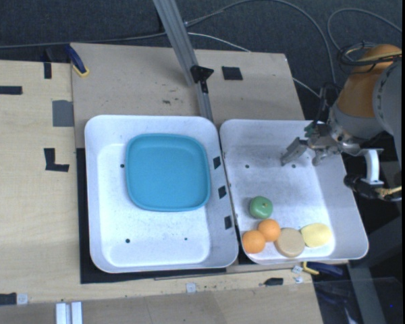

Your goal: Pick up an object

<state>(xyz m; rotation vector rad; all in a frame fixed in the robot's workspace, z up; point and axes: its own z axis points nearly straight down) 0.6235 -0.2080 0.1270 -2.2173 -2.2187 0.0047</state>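
Note:
In the right bin point(283, 181) several small objects cluster near the front edge: a green round piece point(260, 207), two orange balls point(269, 230) point(254, 241), a tan disc point(290, 242) and a pale yellow piece point(316, 235). My gripper point(304, 153) hovers over the back right part of this bin, well behind the objects. Its fingers are spread open with nothing between them.
The left bin point(108, 201) holds a blue square plate point(167, 171). A grey metal bar point(182, 42) slants down from the top to the gap between the bins. The arm's orange band point(364, 86) sits at the right edge.

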